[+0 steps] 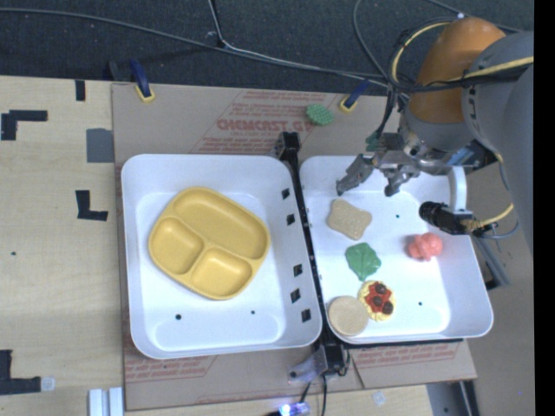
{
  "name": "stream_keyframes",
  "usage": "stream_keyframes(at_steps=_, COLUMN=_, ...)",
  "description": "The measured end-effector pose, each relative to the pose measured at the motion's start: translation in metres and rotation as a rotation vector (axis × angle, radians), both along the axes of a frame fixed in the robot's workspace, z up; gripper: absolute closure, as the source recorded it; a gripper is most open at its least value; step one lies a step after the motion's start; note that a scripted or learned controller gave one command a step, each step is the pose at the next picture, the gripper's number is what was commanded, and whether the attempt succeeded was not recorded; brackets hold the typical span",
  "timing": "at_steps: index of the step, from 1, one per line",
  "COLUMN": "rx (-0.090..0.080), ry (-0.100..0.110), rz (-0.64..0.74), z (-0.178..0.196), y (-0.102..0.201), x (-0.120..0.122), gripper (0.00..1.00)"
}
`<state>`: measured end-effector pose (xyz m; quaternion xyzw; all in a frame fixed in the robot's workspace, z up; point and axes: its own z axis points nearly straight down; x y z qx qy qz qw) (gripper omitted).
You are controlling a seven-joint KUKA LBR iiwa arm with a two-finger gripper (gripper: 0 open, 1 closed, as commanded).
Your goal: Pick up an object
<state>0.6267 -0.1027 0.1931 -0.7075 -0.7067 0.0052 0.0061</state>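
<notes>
Claw [375, 180] open, cracker [349, 218] just below (apart)

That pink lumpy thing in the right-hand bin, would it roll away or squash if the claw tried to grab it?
The pink lumpy piece looks rounded and knobbly, so a nudge might make it wobble or roll a little rather than slide flat. It seems small like the toy foods beside it, so probably light. Its bumpy surface may give the gripper uneven contact, so it could slip out. Whether it squashes I cannot tell.

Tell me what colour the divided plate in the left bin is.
The divided plate is yellow, plain with no pattern, seen clearly in the camera view.
</notes>
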Motion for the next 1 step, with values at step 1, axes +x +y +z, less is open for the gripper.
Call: stream_keyframes(at_steps=1, rx=-0.001, ry=-0.014, rz=0.003, z=0.0088, y=0.0001, x=0.0031, gripper=0.0)
